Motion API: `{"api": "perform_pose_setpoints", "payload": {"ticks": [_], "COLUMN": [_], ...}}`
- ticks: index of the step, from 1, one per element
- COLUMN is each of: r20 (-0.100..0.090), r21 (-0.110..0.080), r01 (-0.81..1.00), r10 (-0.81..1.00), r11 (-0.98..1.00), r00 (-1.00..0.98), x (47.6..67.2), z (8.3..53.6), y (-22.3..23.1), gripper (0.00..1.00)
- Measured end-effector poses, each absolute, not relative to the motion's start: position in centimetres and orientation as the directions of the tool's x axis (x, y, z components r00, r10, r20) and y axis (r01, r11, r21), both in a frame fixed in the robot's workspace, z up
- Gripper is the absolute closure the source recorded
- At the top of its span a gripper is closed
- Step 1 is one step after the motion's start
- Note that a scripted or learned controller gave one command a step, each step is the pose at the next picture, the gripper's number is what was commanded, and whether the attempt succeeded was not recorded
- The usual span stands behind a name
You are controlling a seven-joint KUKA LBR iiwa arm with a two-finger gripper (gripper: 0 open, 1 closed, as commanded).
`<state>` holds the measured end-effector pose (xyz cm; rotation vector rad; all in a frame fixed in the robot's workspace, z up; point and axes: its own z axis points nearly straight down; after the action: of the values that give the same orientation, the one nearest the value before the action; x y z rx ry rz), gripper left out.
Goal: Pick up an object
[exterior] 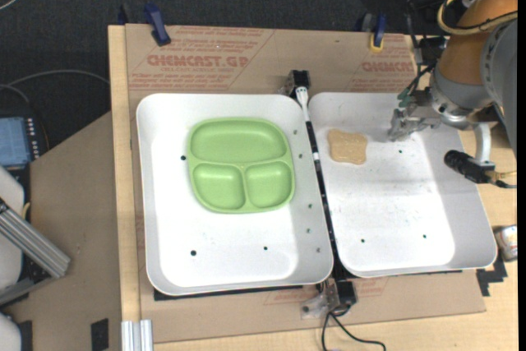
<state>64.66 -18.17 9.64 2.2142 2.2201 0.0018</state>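
Gripper [403, 126] — low over the far part of the right bin, hanging from the grey wrist at the view's right edge. Fingers too small and blurred to read; cannot tell whether they are spread or closed. Nothing visible between them.

Left to right across the bench:

Left bin [164, 242] — shallow, white, rounded corners. A pale green divided plate [241, 164] lies flat in its far half: one wide compartment at the back, two smaller ones in front. A few small dark dots mark the bin floor.

Right bin [427, 234] — touches the left bin along a dark seam. A tan, flat, roughly square object [348, 147] rests on its floor near the far-left corner, just beside the seam. The gripper is near it, to its right and apart from it.

Arm [472, 53] — orange band above the wrist, far right, over the bin's far edge.

Brown board [222, 53] under both bins, with red lettering along the far side.
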Motion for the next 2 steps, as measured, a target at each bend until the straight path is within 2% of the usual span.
{"api": "perform_pose_setpoints", "payload": {"ticks": [1,2], "r20": [0.000,0.001], "r21": [0.004,-0.003], "r01": [1.000,1.000], "r10": [1.000,1.000], "r11": [0.006,0.002], "r00": [-0.006,-0.002], "x": [66.8,64.9], "z": [8.5,9.0], "y": [-12.4,-10.8], "gripper": [1.00,1.00]}}
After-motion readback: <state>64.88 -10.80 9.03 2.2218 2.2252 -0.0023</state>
